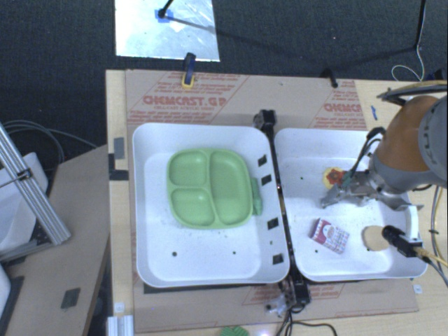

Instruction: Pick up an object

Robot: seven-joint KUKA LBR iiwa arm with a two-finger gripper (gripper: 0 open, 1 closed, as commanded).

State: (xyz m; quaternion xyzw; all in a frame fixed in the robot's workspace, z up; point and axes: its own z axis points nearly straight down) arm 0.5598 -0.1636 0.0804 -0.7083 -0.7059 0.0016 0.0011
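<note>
Tool (334,193) low in right white bin (301,257), grip state unclear. Yellow-red small item (331,176) just beside it; red-white packet (329,235) and tan round piece (372,238) near. Green divided plastic tray (210,188) in left bin (150,257).

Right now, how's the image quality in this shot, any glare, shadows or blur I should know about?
Camera view: lighting is even and soft. Strong glare on the shiny sheet at the top. White bins look bright, with only faint shadow under the green divided plate. The end effector and the small objects near it are soft and low in detail, so its state is unclear.
</note>
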